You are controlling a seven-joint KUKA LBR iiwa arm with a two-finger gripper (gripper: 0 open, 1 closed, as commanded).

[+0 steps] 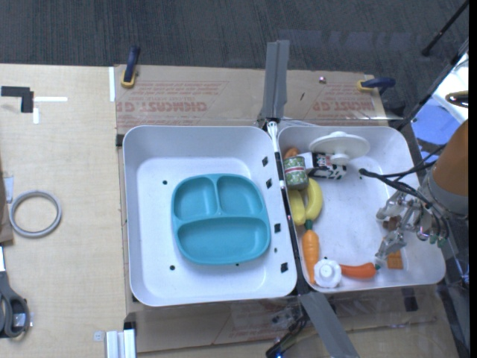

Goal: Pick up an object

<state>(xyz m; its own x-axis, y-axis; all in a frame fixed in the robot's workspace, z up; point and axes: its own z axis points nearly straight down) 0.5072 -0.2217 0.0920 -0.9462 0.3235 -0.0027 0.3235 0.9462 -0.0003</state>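
The right bin (417,162) holds several small items. A yellow banana (307,203) lies beside a green-labelled can (296,171) along the bin's left wall. One orange carrot (310,246) lies below the banana, and a second carrot (358,271) lies near the front wall beside a white round piece (326,274). A small orange block (395,260) sits at the front right. My gripper (382,237) hovers low over the bin's right half, open, with bare bin floor between its fingers. Its lower fingertip is close to the orange block.
A white dish (339,145) and a black-and-white toy (332,170) sit at the back of the right bin. The left bin (141,200) holds a teal divided plate (221,218). A grey ring (33,213) and scissors (13,312) lie on the bench at far left.
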